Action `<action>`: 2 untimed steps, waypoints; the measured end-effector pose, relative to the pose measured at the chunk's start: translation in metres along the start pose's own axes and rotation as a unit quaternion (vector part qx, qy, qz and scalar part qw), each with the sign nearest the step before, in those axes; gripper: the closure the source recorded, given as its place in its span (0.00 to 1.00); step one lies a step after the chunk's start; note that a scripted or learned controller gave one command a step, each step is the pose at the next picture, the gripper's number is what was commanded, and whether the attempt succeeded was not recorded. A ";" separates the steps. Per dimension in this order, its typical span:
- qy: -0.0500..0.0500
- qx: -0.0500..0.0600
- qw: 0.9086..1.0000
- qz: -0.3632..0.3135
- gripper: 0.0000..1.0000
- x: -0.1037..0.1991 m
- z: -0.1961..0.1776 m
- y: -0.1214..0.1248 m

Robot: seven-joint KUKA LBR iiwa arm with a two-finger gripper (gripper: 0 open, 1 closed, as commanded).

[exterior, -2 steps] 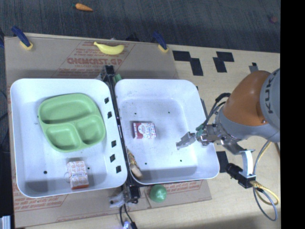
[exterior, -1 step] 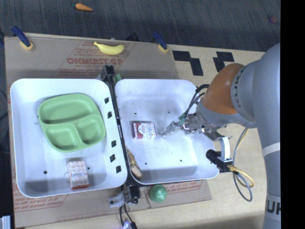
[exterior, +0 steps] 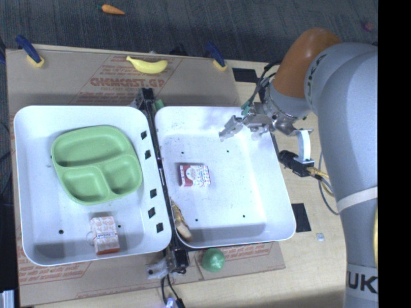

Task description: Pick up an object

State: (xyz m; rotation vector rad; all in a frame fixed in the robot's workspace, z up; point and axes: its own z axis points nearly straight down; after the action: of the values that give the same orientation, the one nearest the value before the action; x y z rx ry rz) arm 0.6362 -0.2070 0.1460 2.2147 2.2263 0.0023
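A small red and white carton lies flat near the middle of the right bin. My gripper hangs over the far side of that bin, up and to the right of the carton and apart from it. It is open, and nothing shows between its fingers. In the left bin lie a green divided plate and, nearer the front, a tan and red carton.
A yellow banana lies on the cardboard behind the bins. A green ball sits in front of the right bin. A tan object rests at the divider's front end. Blue clamps hold the cardboard's far edge. An orange piece lies on the floor.
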 end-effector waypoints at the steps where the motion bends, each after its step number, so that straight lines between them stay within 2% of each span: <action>1: 0.000 0.003 1.000 0.000 0.00 -0.004 0.002 -0.103; 2: 0.000 0.001 1.000 0.000 0.00 -0.003 -0.008 0.000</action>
State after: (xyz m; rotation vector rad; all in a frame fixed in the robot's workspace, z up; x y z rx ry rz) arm 0.6363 -0.2101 0.1544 2.2162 2.2277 0.0010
